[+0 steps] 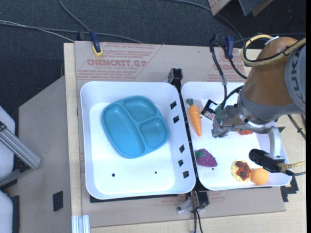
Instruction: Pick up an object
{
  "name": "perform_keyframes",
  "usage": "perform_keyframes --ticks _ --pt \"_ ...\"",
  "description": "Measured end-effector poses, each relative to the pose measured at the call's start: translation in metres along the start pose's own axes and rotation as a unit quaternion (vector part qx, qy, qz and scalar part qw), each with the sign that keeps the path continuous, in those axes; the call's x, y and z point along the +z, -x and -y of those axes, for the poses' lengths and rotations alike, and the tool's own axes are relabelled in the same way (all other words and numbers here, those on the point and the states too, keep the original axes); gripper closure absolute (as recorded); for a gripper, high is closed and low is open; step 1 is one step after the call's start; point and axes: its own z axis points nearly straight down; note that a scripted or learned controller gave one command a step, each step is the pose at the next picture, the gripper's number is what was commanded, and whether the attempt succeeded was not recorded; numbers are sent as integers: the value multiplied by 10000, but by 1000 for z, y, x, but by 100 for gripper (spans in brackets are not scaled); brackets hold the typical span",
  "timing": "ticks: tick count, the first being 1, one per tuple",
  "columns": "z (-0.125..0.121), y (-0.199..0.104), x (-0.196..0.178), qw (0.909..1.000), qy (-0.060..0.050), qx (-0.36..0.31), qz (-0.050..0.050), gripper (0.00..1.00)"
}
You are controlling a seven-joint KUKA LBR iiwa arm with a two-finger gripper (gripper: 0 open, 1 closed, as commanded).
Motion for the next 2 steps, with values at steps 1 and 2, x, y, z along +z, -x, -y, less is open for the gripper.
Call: perform_keyframes --ticks 1,2 --pt "0 -52 -12 10000 9 -2 0 100" --pt "9 -110 -12 10000 -11 -4 -4 100"
